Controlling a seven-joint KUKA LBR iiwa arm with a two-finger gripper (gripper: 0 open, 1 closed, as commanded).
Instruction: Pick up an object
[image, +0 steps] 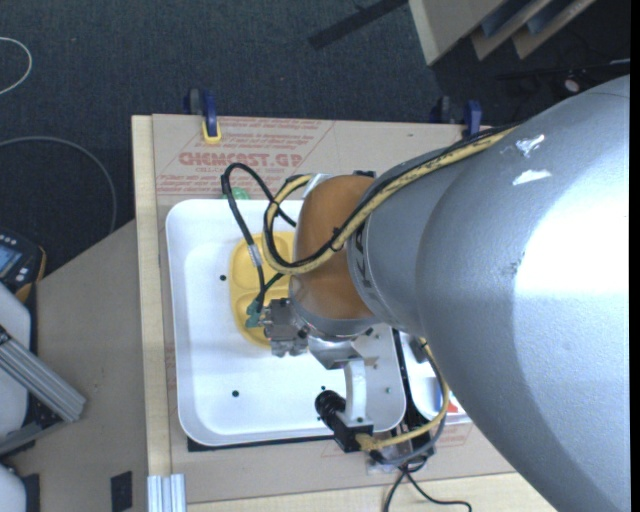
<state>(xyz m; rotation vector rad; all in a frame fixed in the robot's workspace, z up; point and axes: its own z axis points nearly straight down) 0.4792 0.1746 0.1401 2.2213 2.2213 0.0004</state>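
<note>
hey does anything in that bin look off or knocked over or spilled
Nothing stands out. The white bin sits square on the bench, with no spill or breakage showing. A yellow object lies in it, largely covered by the arm, so its shape and how it rests cannot be judged.

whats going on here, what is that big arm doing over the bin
A large grey robot arm with an orange band reaches in from the right and hangs low over the left shallow white bin. Its gripper sits right at a yellow rounded object lying in that bin, most of which is hidden under the arm. Black and yellow cables loop off the wrist. Whether it has grasped the yellow object cannot be told from here.
</note>
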